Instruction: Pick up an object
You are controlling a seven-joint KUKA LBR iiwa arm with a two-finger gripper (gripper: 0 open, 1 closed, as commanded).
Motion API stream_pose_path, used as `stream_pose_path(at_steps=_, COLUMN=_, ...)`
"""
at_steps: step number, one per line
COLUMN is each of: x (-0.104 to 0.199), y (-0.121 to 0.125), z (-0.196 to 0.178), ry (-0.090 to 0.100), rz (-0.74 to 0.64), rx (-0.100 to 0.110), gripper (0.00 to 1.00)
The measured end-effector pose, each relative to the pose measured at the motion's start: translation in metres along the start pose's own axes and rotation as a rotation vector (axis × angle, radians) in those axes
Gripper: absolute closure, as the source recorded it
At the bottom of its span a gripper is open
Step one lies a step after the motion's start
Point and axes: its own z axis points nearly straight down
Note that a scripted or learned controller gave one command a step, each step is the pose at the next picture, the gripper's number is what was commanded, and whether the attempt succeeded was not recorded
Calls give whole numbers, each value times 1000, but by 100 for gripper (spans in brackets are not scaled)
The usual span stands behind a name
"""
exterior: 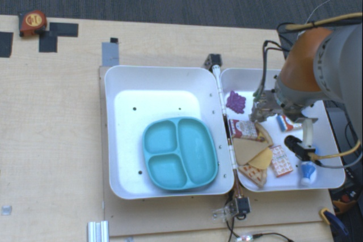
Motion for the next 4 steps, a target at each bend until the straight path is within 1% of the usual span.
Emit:
stream_pose_path(at_steps=1, x=0, y=0, z=0, ry=0, rz=0, rx=0, gripper=0)
stream_pose_path(at_steps=2, x=1, y=1, z=-11, ry=1, rz=-2, rx=-3, gripper=100)
stream_pose_path(at_steps=3, x=1, y=1, z=-11, ry=1, rz=-3, rx=-3, gripper=0)
stream_pose_path(at_steps=4, x=-3, y=-90, z=11, ry=0, rz=4, rx=3, gripper=0)
